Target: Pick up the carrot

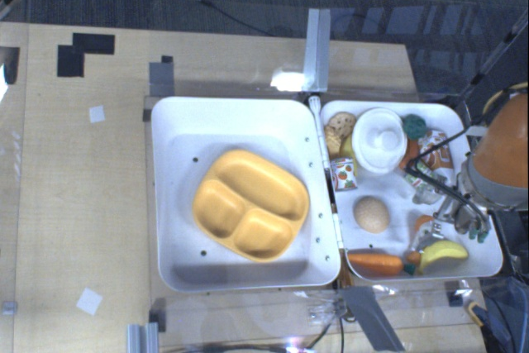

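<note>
I see a yellow divided plastic plate [250, 203] in the left white bin [173, 136]. The right bin [488, 264] holds a white cup [379, 138], cookie [339, 126], tan egg-shaped ball [372, 214] and yellow banana [445, 253].

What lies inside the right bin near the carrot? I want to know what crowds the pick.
The carrot lies along the right bin's near wall, a banana at its tip, a bun-like item behind. The gripper partly hides items beneath it.
</note>
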Robot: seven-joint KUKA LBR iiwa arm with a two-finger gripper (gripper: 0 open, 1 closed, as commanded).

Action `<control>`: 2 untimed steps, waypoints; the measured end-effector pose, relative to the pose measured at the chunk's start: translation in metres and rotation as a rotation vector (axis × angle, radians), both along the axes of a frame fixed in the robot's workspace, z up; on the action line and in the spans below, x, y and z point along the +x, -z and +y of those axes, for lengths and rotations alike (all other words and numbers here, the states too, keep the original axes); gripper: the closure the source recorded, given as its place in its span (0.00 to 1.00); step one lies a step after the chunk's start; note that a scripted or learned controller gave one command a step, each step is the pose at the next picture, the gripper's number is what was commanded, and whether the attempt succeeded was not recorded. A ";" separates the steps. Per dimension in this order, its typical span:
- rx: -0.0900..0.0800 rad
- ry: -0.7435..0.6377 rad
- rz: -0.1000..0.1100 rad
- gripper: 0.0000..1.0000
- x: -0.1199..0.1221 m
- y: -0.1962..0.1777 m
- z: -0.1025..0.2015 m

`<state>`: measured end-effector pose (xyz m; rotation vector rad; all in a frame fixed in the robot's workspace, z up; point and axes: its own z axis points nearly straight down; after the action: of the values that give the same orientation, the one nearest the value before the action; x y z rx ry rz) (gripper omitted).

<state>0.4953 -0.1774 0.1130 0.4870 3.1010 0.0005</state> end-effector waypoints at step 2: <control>-0.003 -0.106 -0.013 0.00 0.103 -0.046 0.063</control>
<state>0.5986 -0.1140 0.1591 0.3207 3.1090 -0.0009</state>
